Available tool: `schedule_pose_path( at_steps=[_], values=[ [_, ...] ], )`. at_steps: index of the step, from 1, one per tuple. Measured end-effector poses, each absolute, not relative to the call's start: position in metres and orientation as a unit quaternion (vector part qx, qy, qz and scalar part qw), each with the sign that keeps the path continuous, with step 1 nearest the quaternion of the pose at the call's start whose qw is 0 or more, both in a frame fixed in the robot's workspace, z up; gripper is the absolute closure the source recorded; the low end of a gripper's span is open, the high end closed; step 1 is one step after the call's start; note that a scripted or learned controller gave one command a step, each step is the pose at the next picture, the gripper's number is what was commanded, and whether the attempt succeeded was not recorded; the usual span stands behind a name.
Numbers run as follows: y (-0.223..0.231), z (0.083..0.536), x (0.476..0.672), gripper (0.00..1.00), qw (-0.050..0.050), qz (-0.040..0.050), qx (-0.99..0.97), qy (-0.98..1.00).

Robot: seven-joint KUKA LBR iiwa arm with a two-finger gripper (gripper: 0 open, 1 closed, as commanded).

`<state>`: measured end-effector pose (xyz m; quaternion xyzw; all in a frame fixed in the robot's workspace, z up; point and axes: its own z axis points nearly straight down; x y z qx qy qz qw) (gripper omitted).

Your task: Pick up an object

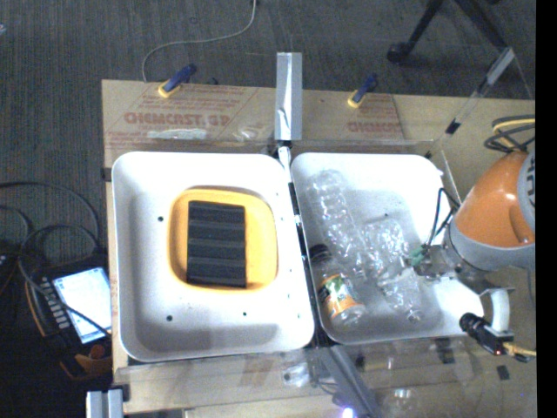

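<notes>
Two bins (130, 233); gripper (416, 264) half-hidden among clear bottles (365, 242), jaw state unclear.

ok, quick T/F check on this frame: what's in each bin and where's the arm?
1. The left bin holds a yellow tray with a black ridged block on it. True.
2. The right bin holds clear plastic bottles. True.
3. The small orange-labelled can lies in the left bin. False: it lies near the right bin's front-left corner.
4. The arm reaches in from the left side. False: it is over the right bin's right edge.
5. Two yellow-and-blue clamps sit at the board's far edge. True.
</notes>
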<state>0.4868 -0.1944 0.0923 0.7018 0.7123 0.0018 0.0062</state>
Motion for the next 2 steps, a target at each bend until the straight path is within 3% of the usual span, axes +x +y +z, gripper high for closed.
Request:
schedule_pose_path(
  at_steps=[1,2],
  values=[
    [-0.194,0.105,0.49,1.0,0.009,0.0047,0.702,0.713],
    [-0.142,0.177,0.527,1.0,0.002,-0.0001,0.684,0.73]
  ],
)
